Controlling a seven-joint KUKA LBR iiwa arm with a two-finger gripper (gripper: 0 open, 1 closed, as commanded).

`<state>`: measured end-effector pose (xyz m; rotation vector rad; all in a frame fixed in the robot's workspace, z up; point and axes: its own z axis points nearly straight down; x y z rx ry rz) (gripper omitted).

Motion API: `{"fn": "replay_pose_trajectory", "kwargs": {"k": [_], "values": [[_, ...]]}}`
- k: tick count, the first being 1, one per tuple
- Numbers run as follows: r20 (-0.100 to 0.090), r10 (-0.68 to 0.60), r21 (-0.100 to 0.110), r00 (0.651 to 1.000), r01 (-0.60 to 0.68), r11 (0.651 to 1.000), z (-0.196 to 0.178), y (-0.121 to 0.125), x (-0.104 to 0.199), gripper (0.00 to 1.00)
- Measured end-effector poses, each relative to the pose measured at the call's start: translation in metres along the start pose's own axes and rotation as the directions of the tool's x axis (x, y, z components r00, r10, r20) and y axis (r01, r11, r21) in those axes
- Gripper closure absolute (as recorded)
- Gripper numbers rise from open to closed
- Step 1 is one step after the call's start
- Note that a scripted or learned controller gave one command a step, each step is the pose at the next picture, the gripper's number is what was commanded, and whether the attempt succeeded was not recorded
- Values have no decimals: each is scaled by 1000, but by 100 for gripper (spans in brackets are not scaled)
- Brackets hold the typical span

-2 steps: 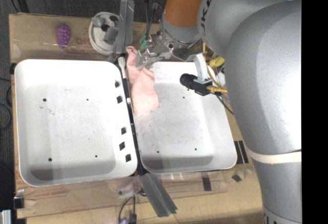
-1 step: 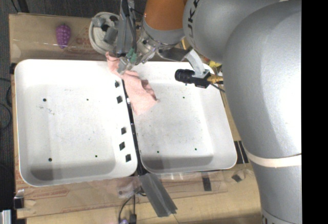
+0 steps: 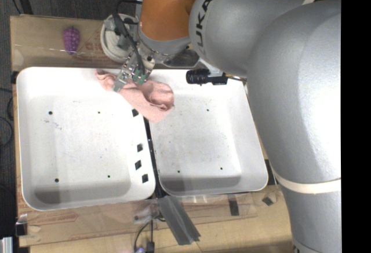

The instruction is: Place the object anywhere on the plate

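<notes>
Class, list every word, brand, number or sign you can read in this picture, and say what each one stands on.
"KUKA": black letters running sideways on the grey arm, beside its orange band.
Printed marks on the brown board behind the bins, near the purple object: too faint to read.
Nothing else legible.

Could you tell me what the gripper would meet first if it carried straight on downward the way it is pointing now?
Most likely the pink cloth, draped across the divide between the two white bins. The gripper sits right over its upper edge, though depth is hard to judge from this one slanted view.
</notes>
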<state>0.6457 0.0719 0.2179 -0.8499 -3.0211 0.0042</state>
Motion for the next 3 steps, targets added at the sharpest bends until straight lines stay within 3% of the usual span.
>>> {"fn": "replay_pose_trajectory", "kwargs": {"k": [1, 2, 3], "values": [[3, -391, -1, 920, 391, 920, -12, 29, 30, 100], [0, -524, 0, 852, 524, 852, -12, 64, 67, 100], [0, -524, 0, 852, 524, 852, -12, 64, 67, 0]]}}
